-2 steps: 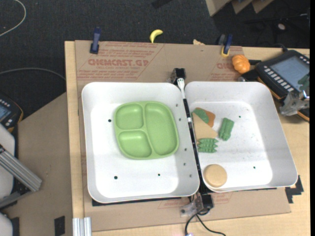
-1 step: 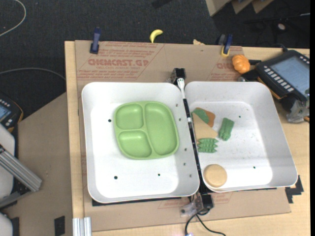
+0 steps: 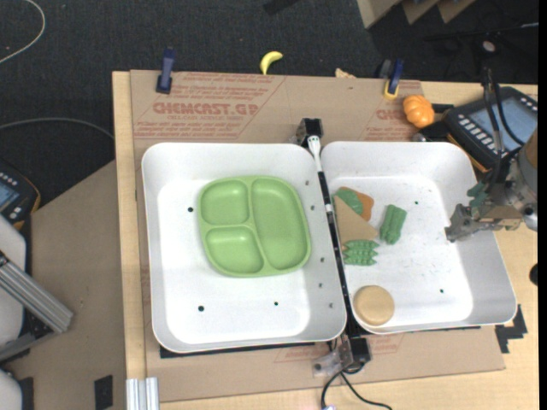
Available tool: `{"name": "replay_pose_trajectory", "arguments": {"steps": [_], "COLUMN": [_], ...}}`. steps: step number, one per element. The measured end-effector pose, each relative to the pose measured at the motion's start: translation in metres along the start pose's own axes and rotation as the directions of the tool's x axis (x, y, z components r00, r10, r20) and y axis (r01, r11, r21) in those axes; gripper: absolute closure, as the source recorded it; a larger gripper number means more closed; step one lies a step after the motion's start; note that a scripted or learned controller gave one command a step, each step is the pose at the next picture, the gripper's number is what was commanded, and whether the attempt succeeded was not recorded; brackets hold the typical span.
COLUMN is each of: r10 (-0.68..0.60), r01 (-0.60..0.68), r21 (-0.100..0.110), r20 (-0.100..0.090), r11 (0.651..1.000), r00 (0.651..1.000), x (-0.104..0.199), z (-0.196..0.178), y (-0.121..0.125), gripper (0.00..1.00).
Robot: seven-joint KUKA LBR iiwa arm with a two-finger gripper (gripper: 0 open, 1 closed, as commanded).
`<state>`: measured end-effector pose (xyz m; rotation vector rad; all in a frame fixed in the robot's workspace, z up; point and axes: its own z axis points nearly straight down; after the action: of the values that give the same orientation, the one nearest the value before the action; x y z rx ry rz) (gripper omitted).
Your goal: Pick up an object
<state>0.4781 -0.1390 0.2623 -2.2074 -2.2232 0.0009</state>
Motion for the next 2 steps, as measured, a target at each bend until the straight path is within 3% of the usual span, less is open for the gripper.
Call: {"name": "replay_pose_trajectory", "arguments": {"steps": [1, 2], "r10": [0.0, 0.0], "r01": [0.0, 0.0], "r21": [-0.003, -0.01], "r20": [0.003, 0.005], "r11": [1.0, 1.0], "r00": [1.0, 1.0], "x": [0.073, 0.141], "z": [0.01, -0.009], "y": [0.002, 0.003], "gripper": [1.0, 1.0]}}
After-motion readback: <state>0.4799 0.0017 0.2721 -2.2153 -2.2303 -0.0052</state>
